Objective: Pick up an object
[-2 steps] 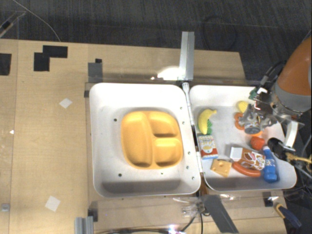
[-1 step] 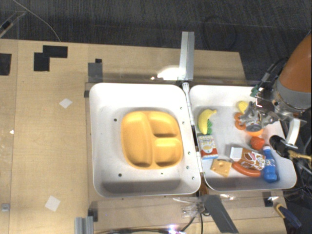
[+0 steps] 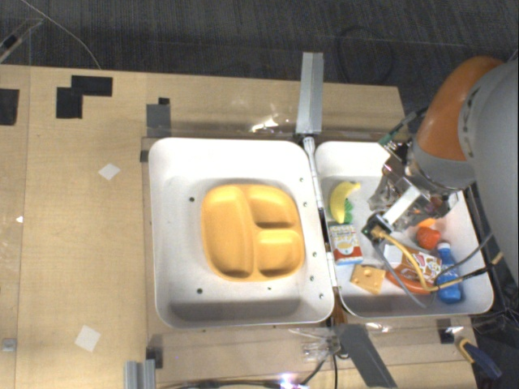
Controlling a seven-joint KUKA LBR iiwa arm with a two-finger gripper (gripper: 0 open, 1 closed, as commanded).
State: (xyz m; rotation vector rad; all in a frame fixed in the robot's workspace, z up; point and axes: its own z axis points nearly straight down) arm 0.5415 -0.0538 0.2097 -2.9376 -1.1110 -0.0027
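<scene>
1. Currently the claw (image 3: pixel 395 198) hangs low over the middle of the right bin (image 3: pixel 483 302), at the frame's right, where the loose objects crowd together.
2. How wide it stands, or whether it has hold of anything, I cannot tell.
3. Likely targets lie close by: a banana (image 3: pixel 344 191) to its left and a cheese wedge (image 3: pixel 369 279) below it.
4. A yellow tray (image 3: pixel 247 229) sits alone in the left bin (image 3: pixel 174 217), well apart.
</scene>
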